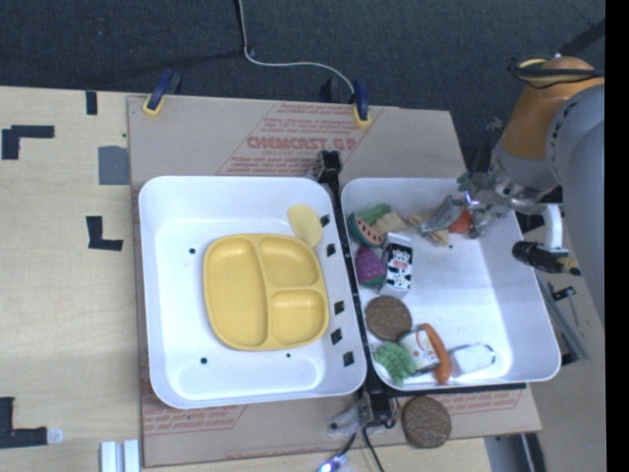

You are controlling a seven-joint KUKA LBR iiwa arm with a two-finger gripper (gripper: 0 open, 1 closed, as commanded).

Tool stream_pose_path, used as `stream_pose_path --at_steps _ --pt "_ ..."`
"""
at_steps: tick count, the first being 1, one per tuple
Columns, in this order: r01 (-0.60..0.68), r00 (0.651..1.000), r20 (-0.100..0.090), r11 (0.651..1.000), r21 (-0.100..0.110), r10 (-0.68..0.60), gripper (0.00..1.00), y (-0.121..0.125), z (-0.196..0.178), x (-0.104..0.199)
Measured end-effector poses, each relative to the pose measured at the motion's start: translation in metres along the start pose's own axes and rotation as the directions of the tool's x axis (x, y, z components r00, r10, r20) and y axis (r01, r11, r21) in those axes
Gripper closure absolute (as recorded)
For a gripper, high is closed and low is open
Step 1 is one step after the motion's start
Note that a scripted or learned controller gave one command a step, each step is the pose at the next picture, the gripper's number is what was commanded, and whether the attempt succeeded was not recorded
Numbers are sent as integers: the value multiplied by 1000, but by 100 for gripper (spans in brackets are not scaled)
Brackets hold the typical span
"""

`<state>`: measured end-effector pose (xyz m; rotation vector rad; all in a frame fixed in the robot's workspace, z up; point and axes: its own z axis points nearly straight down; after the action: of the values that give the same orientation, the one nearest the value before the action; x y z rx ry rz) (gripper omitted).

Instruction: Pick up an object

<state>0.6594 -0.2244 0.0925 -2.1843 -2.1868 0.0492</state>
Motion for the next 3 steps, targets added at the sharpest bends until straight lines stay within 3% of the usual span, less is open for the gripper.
stream_pose_path --at_steps 1,2,3 --pt "-9 1000 27 1000 -23 10 100 -5 6 62" --pt "-2 1000 16 998 -63 3 100 -53 -92 54" --pt "6 1000 12 998 -61 -5 100 -84 -147 117"
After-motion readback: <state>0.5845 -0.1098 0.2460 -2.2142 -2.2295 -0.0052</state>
